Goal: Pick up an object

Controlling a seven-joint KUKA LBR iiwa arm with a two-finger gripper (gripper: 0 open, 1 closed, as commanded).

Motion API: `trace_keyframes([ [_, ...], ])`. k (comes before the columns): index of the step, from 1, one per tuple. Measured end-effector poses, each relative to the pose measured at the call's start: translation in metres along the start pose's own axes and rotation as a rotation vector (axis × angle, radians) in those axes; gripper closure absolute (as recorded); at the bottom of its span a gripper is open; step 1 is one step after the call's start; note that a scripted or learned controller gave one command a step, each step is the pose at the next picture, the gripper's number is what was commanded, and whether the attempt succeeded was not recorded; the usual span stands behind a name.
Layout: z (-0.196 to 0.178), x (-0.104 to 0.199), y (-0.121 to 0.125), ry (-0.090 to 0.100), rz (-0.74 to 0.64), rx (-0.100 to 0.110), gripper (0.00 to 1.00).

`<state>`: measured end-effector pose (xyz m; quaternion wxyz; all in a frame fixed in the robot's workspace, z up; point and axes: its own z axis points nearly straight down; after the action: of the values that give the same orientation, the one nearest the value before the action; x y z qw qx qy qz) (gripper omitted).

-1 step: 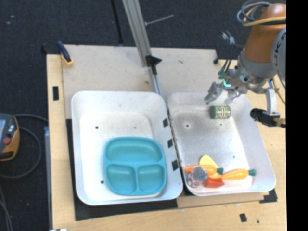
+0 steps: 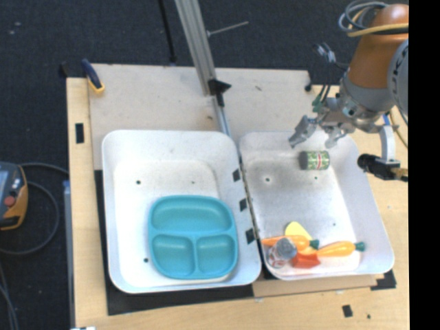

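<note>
**A:** Starting at the left: dark floor (image 2: 41, 19) all around, and an orange-and-black box (image 2: 12, 198) with a cable sits on it beside the pale wooden bench (image 2: 137, 95).

**B:** A blue-and-yellow clamp (image 2: 93, 75) lies at the bench's far left corner. A bare strip of board runs along the back, behind both bins.

**A:** An aluminium rail (image 2: 196, 36) slants down from the top and ends at the seam where the bins meet. The two rims look to be touching there, or very nearly.

**B:** The left bin (image 2: 130, 150) holds one thing, a teal divided tray (image 2: 192, 236) lying flat in its near half. The far half is open white floor.

**A:** In the right bin (image 2: 289, 198) the middle is wide open. A small can (image 2: 314, 160) with a green and red label lies on its side toward the far wall, alone.

**B:** There's a cluster in the near corner: a yellow piece (image 2: 297, 231), a greyish lump (image 2: 283, 250), a red piece (image 2: 307, 259) and an orange carrot-shaped toy (image 2: 335, 249), all packed together against the rim.

**A:** The grey arm (image 2: 375, 60) comes in from the far right, orange band up top.

**B:** The gripper (image 2: 313, 141) hangs just behind the can, fingers (image 2: 297, 137) spread wide. There's nothing between them, and the can rests on the bin floor.
</note>
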<state>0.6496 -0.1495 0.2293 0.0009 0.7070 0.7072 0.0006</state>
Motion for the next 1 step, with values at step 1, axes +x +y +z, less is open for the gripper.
trace_keyframes([
  [1,0.0449,0.0034,0.0059,-0.001,-0.004,0.004,0.0],
])
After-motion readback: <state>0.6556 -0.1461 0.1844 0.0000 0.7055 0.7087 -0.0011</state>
